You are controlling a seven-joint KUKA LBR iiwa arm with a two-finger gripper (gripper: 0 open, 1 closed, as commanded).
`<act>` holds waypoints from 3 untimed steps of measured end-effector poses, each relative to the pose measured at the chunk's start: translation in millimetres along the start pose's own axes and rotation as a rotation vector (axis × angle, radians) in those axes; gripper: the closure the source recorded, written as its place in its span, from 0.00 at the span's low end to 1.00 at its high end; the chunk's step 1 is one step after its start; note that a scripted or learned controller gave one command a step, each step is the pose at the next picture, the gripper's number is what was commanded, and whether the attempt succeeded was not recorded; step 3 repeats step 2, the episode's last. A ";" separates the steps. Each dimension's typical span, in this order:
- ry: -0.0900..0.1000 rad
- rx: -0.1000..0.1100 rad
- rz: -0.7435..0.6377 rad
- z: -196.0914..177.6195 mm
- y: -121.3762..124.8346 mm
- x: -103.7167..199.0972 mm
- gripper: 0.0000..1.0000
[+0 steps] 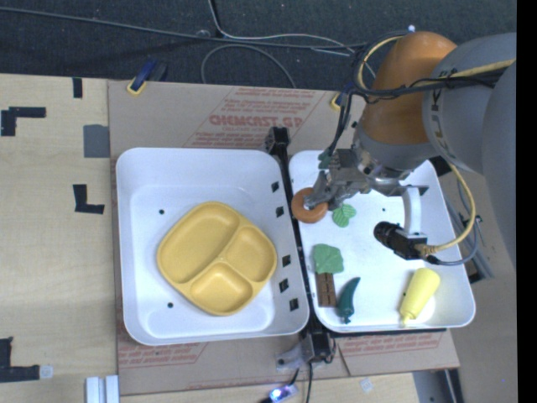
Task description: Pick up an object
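Donut-shaped toy (309, 207), orange-brown, looks like the target rn: it sits at the left wall of the right bin (449, 305), up near the divider btwn the two bins, and the pincer (323, 193) is right on top of it. Can't tell from this angle whether the tips are spread or closed, the wrist blocks that, so no claim that anything is grabbed yet. IMO the tricky bit is the bin wall: the toy is hard against the edge, so one tip needs room on the wall side w/o scraping, and a straight vertical drop prob beats coming in at a slant. Lift slow and straight up too, bc a small green piece (343, 217) lies just beside the donut and could get nudged. Rest of that bin: a bigger green leafy thing (328, 259), a brown bar (326, 290), a teal pepper-ish toy (346, 298) and a yellow toy (419, 293) nearer the front, all well apart from the action. Left bin (138, 250) holds a yellow divided plate (217, 258), not involved. Arm pose: comes in from the right, orange band up top, wrist bent down and leaning left over the bin, w/ cables looping around it above the tabletop.
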State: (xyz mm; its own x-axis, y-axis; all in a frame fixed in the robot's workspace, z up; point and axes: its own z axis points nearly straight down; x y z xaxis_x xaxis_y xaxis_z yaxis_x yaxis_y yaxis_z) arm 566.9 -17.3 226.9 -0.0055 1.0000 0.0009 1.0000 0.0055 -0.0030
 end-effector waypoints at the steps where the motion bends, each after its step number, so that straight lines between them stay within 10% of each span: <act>1: 0.000 0.000 0.000 12.0 -5.9 51.3 1.00; 2: 0.001 0.000 -0.003 12.0 -13.5 115.4 1.00; 3: 0.001 0.000 -0.003 12.0 -13.5 115.4 1.00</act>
